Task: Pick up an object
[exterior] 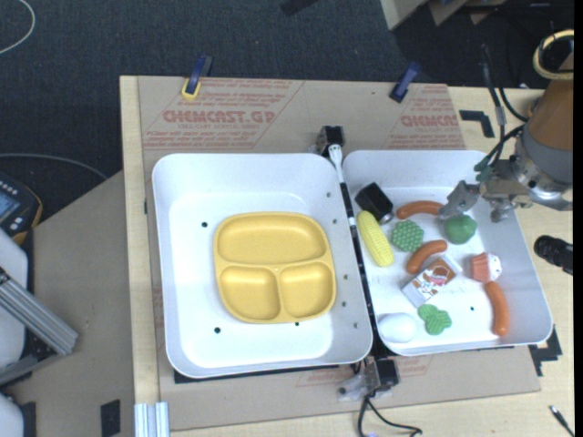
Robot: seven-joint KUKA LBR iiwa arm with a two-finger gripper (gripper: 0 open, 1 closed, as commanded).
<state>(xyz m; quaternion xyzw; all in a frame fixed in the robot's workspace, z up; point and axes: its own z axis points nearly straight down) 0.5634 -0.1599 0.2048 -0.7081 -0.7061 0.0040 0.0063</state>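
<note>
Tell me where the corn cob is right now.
The corn cob lies in the right bin, along its left wall, between the black block above and the green bumpy ball to its right.

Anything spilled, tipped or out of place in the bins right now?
Nothing stands out. The toy food lies loose inside the right bin, none over its rim. The yellow tray sits flat in the left bin. The gripper is over the green ball.

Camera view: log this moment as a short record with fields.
left bin: holds a yellow divided tray
right bin: toy food, including corn cob, white egg, green ball, sausages
arm: reaches in from the right, over the right bin
pincer: open, fingers straddling the green ball
held: nothing seen gripped
</note>
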